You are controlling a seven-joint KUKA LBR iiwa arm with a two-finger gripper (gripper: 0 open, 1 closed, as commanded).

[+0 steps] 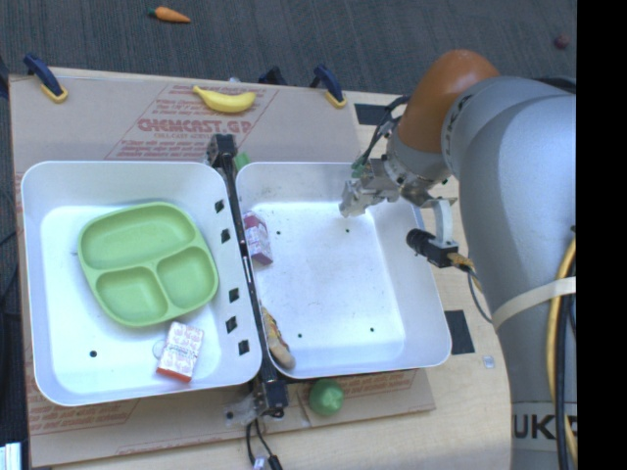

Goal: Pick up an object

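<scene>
My gripper over right bin's far edge; finger gap can't be told.
Cardboard reads "CHEMCAST GP", arm base "UK". Nothing seen between my fingers. Red-white packet lies left of them, near divider; brown item beyond, near corner. Grey carpet around.

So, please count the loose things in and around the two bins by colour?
Green: 2, divided plate, ball
Yellow: 1, banana
Orange: 1, carrot
Red and white: 2, packet, small box
Tan: 1, item at divider
Total: 7
</scene>
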